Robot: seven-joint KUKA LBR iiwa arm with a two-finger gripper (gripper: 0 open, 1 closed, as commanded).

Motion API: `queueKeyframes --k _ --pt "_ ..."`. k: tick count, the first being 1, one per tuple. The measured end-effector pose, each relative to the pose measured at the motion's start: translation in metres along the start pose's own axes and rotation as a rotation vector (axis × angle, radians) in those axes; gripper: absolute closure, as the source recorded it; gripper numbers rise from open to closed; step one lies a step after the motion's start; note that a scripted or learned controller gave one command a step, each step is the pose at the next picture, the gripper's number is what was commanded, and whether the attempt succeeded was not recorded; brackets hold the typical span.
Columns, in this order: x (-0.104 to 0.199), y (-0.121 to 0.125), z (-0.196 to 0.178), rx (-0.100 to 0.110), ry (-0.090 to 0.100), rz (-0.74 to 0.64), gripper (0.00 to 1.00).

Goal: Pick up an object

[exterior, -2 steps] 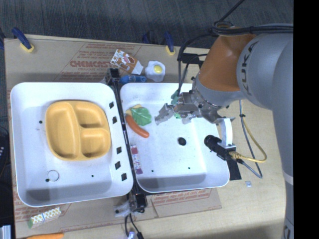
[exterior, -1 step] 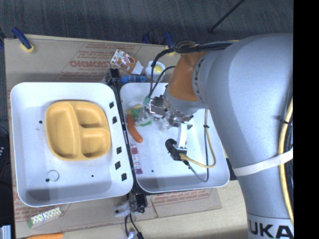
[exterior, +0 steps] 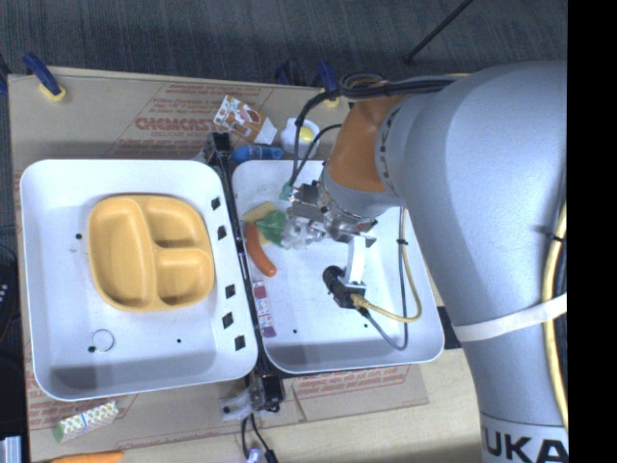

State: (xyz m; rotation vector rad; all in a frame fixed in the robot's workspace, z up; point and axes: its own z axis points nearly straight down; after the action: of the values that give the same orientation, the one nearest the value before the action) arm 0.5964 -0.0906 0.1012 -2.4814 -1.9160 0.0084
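**End effector low over right bin clutter, grasp unclear**

While the arm (exterior: 482, 210) reaches in over the right bin (exterior: 318, 350), its end effector (exterior: 307, 222) sits low among the objects at that bin's upper left, likely lined up for a pick. Can't tell its state: wrist hardware and cabling cover it. Nearest the camera, the right bin's front floor is bare white. Further in, an orange carrot-like piece (exterior: 261, 253) lies by the bin's left wall, just beside a green item (exterior: 273, 225) that touches or sits under the tool; likely target is one of these, can't say which. Left of the right bin, the left bin (exterior: 58, 355) holds a yellow divided tray (exterior: 149, 251). Beyond the right bin's far wall, small packets and a blue item (exterior: 255, 151) rest on the counter (exterior: 116, 114), partly cut off by the arm.
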Motion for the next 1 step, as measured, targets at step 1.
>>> queueKeyframes --k 1 --pt "-0.0468 0.0033 -0.0676 -0.006 0.0 0.01 1.0"
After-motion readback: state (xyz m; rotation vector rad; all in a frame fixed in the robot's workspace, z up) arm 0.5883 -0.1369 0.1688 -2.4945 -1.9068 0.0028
